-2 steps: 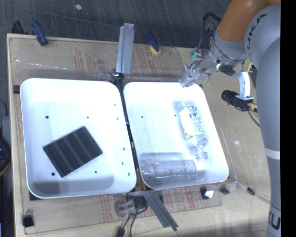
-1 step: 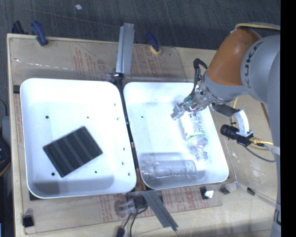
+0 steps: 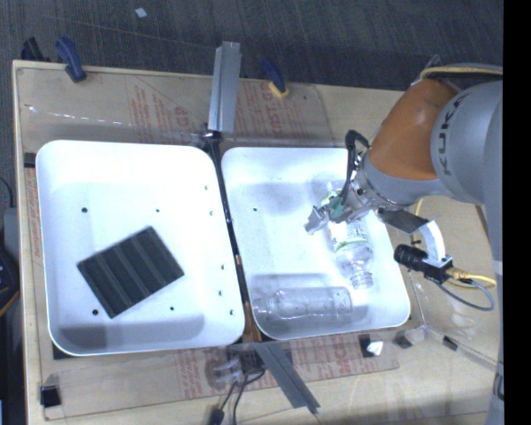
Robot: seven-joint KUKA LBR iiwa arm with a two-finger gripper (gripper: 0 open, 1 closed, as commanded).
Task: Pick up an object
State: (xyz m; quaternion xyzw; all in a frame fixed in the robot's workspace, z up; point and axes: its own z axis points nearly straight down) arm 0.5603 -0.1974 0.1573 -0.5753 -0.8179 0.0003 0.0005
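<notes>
The arm (image 3: 442,140) reaches in from three o'clock, its orange band bent over the right bin (image 3: 248,171) and the wrist tipped down toward nine o'clock. The pincer (image 3: 329,211) sits low over the bin's middle; how far it is open cannot be told, nor whether it has hold of anything. Just below it, toward five o'clock, a small clear bottle (image 3: 356,257) lies with its long axis running roughly twelve to six. A larger clear bottle (image 3: 303,304) lies along the bin's near wall, pointing three to nine. A dark ribbed slab (image 3: 130,270) rests in the left bin (image 3: 62,162) on the worktop (image 3: 115,104).
</notes>
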